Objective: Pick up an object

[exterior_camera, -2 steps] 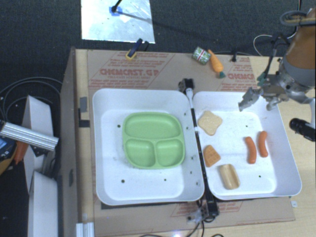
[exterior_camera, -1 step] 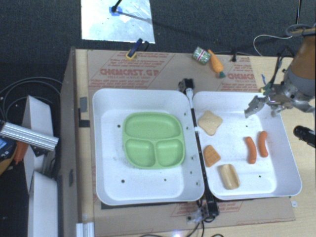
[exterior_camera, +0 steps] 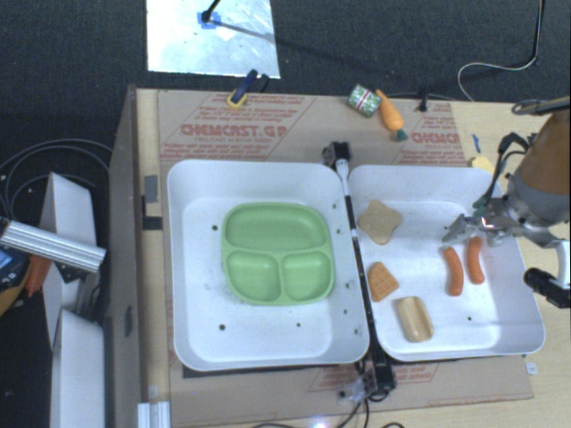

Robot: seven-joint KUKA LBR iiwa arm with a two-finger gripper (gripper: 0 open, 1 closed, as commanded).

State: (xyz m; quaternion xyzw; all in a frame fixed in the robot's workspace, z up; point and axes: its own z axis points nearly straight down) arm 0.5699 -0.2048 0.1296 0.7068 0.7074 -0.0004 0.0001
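My arm (exterior_camera: 544, 172) comes in from the right edge, orange band up near the frame edge, grey wrist angled down and left over the right bin (exterior_camera: 526, 324). My gripper (exterior_camera: 471, 229) sits low over that bin's right half, pointing left, tips just above the upper ends of two sausages. Can't tell how far it's spread from this angle: metal parts blur together. Nothing visibly held between them.

Right bin contents:
- two orange-red sausages, left one (exterior_camera: 454, 270) and right one (exterior_camera: 475, 259), lying side by side, near upright in frame, close together, just below my gripper
- tan bread slice (exterior_camera: 381, 221) upper left of the bin, well apart from the gripper
- orange cracker-like piece (exterior_camera: 383, 281) below the bread
- beige roll (exterior_camera: 414, 318) near the bin's front edge

Left bin (exterior_camera: 192, 239) holds a green three-compartment plate (exterior_camera: 277, 252), roughly centred.

Behind the bins on the cardboard sheet (exterior_camera: 294, 123): a small green can (exterior_camera: 364, 99) on its side, touching or just beside a toy carrot (exterior_camera: 391, 115). Yellow-and-black clip (exterior_camera: 243, 90) further left.

Writing: red print on the cardboard reads "CHEMCAST GP" behind the left bin; a second, partly covered print of the same look sits behind the right bin, only "CHEMC" legible. Can label too small to read.
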